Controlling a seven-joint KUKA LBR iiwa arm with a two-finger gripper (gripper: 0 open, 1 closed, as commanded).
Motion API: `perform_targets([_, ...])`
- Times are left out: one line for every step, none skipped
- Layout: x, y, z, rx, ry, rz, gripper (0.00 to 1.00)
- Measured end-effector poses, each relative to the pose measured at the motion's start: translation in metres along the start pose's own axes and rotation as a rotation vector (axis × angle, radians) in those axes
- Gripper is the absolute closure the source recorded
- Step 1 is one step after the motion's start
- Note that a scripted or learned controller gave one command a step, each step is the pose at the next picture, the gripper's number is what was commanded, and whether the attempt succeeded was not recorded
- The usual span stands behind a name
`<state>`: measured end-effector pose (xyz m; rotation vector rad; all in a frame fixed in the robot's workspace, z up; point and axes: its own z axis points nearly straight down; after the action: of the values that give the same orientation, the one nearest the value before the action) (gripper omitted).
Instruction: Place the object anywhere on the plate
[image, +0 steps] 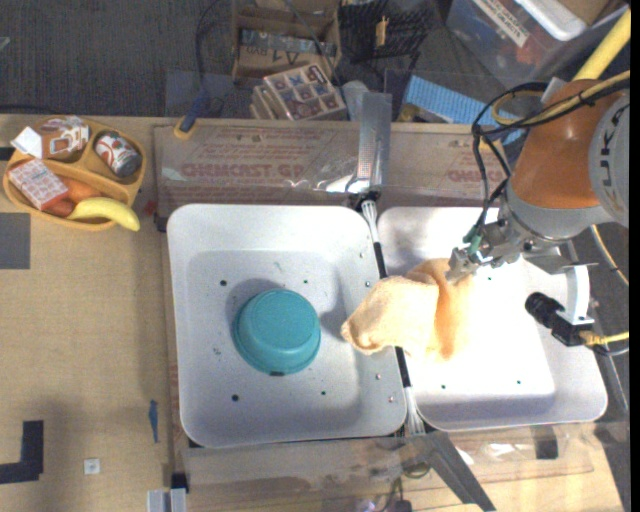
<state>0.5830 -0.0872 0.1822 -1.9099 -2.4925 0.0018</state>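
A pale yellow cloth (405, 310) hangs and drapes across the divider between the two bins, its upper right corner pulled up. My gripper (462, 265) pinches that raised corner over the right bin (560, 390), so it is shut on the cloth. A teal plate, looking like an upturned bowl (277, 330), sits in the middle of the left bin (200, 250), well left of the cloth and apart from it.
A yellow tray (70, 180) with a banana and snack items sits on the bench at far left. A metal ridge (372, 150) runs behind the bins. A black fixture (555, 315) sticks out from the arm over the right bin.
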Motion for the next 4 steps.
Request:
perform_targets([-0.001, 0.000, -0.040, 0.001, 0.000, 0.001, 1.00])
perform_targets([0.035, 0.018, -0.034, 0.002, 0.001, -0.398, 1.00])
perform_targets([0.079, 0.036, -0.043, -0.002, -0.001, -0.796, 1.00])
perform_targets([0.130, 0.053, -0.041, -0.004, -0.002, -1.194, 1.00])
